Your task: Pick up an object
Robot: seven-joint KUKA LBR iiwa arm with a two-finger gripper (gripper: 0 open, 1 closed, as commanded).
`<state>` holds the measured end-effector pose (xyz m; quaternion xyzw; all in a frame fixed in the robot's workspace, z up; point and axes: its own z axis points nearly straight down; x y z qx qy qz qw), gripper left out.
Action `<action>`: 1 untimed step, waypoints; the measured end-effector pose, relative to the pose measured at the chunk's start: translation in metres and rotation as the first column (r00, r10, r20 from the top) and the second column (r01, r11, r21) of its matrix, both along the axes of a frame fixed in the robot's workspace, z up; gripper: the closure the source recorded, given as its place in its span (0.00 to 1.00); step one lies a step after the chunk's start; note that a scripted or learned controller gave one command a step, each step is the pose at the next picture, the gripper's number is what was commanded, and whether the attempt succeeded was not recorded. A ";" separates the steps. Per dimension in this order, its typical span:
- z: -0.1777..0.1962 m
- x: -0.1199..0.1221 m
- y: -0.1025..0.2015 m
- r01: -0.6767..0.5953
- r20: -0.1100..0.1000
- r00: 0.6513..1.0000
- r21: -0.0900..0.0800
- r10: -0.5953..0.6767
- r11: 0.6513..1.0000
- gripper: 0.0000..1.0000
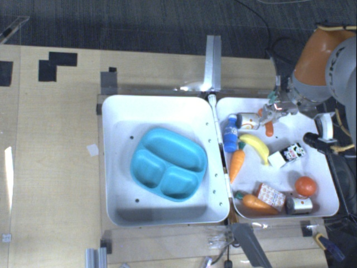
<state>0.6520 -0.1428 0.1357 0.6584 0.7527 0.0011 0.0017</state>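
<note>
End effector (pixel 274 109) low over the right bin's (pixel 329 205) far corner, hovering by a small orange piece (pixel 270 129) and a little can (pixel 245 121); whether it grips anything, I cannot tell. Nothing looks lifted yet. Banana (pixel 256 147), carrot (pixel 237 164), blue bottle (pixel 229 138) and tomato (pixel 305 186) all lie on the bin floor. Left bin (pixel 117 205) carries a blue divided tray (pixel 167 163). The pick seems barely begun.
</note>
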 end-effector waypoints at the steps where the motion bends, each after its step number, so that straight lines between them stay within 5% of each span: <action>1: 0.006 0.017 0.033 0.034 -0.002 0.999 0.000 -0.034 0.999 1.00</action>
